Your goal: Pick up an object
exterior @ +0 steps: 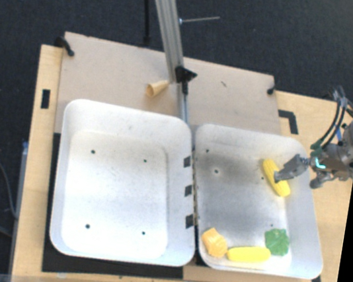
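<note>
The right bin (pixel 293 247) serves as the landmark: it holds all four loose things, while the left bin (pixel 122 185) lies just beside it, their inner walls touching along a row of dark clips. Near the right bin's far right wall lies a yellow banana-like piece (pixel 274 175), slanted, and the gripper (pixel 307 171) sits at that same wall, one grey finger (pixel 292 168) reaching down to touch or nearly touch the piece's upper side. The other finger stands well apart at the rim, so the pincer reads as spread wide, with nothing between its fingers; the piece looks to lie on the bin floor, not lifted. My judgement is that this piece is the target and that the pincer is placed to straddle it, though it seems offset toward the wall, so a close from here might only clip the end. Along the right bin's near wall lie an orange lump (pixel 214 242), a yellow oblong (pixel 248 254) touching or just beside it, and a green lump (pixel 276 241) close to the oblong's right end, probably gathered there by the floor's slope or by pushes. Beyond the bins' far walls a small tan cone (pixel 158 88) rests on the board beside a slanted metal rail (pixel 169 18). No brand, label or writing can be read anywhere.
</note>
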### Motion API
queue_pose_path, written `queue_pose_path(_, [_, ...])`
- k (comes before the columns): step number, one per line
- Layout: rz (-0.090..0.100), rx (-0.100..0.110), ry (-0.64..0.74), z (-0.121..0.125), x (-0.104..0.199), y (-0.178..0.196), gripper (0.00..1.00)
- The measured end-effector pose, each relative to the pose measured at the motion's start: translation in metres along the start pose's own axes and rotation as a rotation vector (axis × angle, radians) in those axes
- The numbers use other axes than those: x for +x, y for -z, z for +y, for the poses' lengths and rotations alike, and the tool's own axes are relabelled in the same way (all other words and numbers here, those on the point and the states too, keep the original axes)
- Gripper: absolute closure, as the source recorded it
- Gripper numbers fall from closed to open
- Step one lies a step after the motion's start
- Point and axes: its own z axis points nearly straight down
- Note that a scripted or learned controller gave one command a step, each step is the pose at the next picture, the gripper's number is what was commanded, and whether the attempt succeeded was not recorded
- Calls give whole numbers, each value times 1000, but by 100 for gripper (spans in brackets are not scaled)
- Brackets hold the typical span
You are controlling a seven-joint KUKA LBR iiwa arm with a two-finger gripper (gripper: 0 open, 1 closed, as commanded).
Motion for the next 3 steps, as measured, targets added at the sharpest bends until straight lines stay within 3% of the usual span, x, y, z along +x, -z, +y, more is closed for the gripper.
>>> queue_pose_path(1, [-1, -4, 0, 1, 0, 2, 0])
queue_pose_path(3, [0, 2, -5, 1, 1, -95, 0])
